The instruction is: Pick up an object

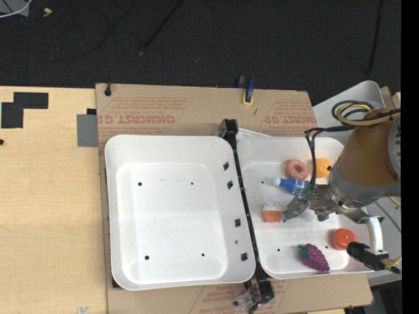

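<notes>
You are looking at even, soft overhead light that is brightening the white bins almost to glare. Toward twelve o'clock the floor is falling dark, and the whole frame is reading slightly soft and grainy.

We note a single fixed camera mounted above the bench, looking down at a slant from moderate height. Both white bins sit within frame, dark floor lies beyond, and the arm enters from the right.

the arm hides part of the orange ball and the right bin's far corner.
</notes>
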Available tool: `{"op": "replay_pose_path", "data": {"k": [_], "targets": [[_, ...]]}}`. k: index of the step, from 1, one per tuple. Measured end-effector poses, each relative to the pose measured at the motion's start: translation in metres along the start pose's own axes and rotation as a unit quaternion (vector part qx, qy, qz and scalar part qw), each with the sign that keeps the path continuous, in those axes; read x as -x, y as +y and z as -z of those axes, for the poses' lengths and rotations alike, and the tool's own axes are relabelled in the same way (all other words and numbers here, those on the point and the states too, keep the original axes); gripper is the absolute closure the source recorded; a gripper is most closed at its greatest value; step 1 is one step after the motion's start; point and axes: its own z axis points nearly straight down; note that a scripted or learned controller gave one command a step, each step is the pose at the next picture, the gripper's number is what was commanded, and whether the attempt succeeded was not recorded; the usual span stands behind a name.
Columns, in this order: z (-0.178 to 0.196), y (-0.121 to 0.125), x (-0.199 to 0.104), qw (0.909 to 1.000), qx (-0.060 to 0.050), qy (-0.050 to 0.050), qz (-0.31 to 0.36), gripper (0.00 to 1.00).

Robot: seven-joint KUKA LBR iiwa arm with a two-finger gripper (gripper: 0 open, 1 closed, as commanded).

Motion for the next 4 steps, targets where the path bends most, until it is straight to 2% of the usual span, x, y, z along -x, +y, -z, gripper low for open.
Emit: {"op": "replay_pose_path", "data": {"k": [1,2,3,4], "targets": [[-0.043,0.035,0.063,1.0000,0.006,-0.002,-0.001,0.00],[-0.050,0.082,-0.011,1.0000,0.007,0.001,0.004,0.00],[-0.049,0.119,-0.057,1.0000,0.004,0.000,0.002,0.00],[-0.039,0.118,-0.054,1.0000,0.005,0.000,0.001,1.00]]}}
